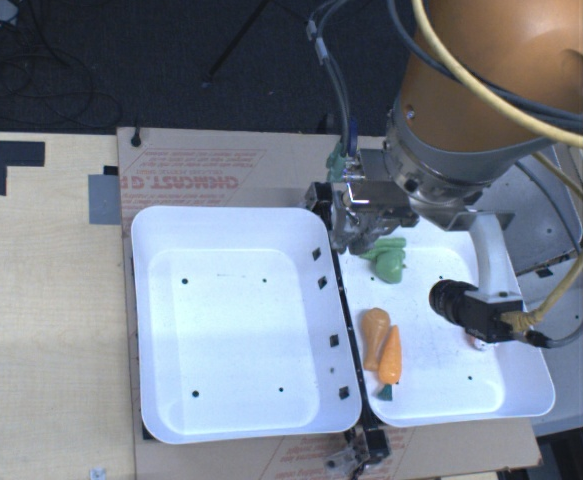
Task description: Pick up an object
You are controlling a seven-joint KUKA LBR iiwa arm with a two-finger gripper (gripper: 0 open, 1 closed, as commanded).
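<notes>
Green lump lies in the white bin at 3 o'clock, up in that bin's 11 o'clock corner. That is the thing nearest the claw.

Biggest in your view is the arm. Its orange band fills the 1 o'clock corner, with the grey wrist below it reaching in toward the centre. The pale wooden tabletop spreads out at 9 o'clock. A brown cardboard sheet lies on it, and both bins sit on that sheet. The white bin at 9 o'clock sits right beside the other one, their long sides nearly touching.

The claw hangs over the seam between the two bins, at the green lump's 10 o'clock. It is just beside the lump or touching it; you cannot tell which. You also cannot tell whether the claw is spread or pressed together, since its tip is a dark tangle from this angle.

Toward the same bin's 7 o'clock corner you see a paler orange piece and a brighter orange piece. They lie side by side and touch, well apart from the claw.
</notes>
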